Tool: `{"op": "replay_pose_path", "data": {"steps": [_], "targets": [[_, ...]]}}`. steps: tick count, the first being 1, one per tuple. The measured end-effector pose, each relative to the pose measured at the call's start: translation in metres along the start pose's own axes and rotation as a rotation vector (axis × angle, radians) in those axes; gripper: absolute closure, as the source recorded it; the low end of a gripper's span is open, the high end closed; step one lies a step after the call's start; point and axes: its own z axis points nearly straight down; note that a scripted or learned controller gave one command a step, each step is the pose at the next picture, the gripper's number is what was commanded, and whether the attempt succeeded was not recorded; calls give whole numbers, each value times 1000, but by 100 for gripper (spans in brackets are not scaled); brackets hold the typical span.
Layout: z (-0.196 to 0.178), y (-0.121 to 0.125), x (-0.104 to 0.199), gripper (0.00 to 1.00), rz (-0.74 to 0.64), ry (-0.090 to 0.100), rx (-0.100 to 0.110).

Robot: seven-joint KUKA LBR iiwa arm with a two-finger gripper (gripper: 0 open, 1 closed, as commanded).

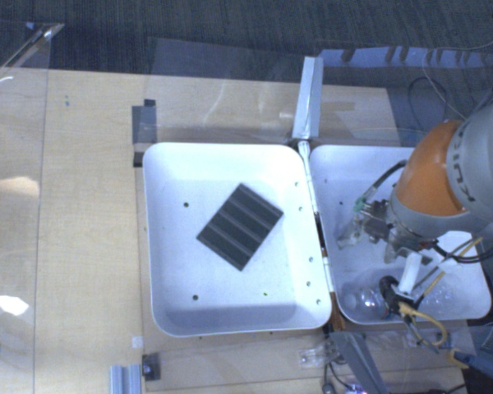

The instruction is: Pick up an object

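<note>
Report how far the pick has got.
Done: the arm has reached in over the right bin. In hand: nothing visibly; the gripper is low in that bin, and what lies under it is too unclear to name. Left: the whole pick. The dark ribbed pad lies untouched in the left bin.

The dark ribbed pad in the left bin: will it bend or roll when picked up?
The dark ribbed pad lies flat, so it probably won't roll. Its straight edges suggest stiffness, though I cannot be sure. Being thin, it may prove hard to pinch off the left bin floor.

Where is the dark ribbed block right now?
The dark ribbed block lies flat near the middle of the left bin, turned diagonally, well away from the arm over the right bin.
</note>
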Motion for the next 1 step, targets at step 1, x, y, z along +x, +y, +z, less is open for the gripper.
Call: {"op": "replay_pose_path", "data": {"steps": [1], "targets": [[16,84,32,0,2,2,-9]]}}
